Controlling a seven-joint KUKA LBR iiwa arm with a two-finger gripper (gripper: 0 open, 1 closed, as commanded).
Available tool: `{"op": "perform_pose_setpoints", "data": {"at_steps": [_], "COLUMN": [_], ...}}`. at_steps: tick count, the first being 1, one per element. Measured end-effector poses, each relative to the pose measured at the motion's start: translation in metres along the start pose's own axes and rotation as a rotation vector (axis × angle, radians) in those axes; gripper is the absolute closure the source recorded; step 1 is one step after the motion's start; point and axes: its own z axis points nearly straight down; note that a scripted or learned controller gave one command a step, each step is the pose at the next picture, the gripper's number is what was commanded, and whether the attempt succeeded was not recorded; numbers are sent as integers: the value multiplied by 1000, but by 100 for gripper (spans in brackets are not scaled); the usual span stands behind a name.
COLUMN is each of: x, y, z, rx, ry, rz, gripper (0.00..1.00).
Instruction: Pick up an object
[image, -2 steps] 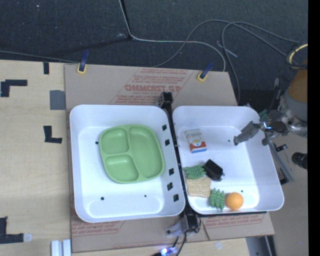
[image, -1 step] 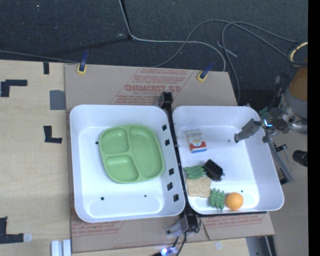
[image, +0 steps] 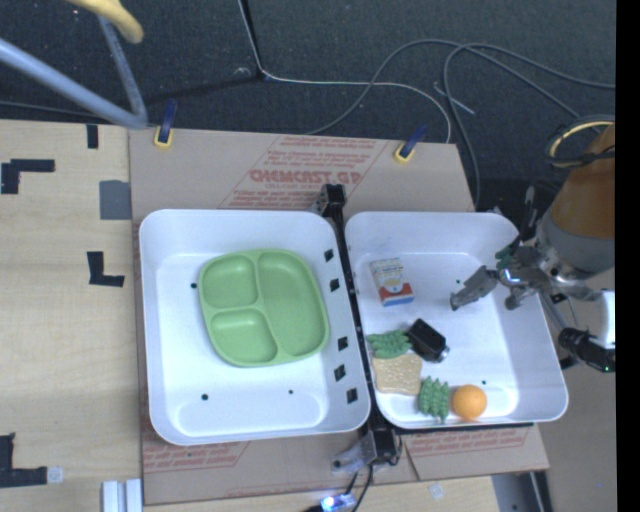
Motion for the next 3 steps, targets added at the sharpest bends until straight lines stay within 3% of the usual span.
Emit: {"op": "perform_pose_setpoints", "data": {"at_steps": [2,3], "x": [-3,-2], "y": [-6,-5], "z": [103,90], "rx": [-6,-8], "ry": [-3,-3], "rz": [0,-1], "gripper": [0,100]}}
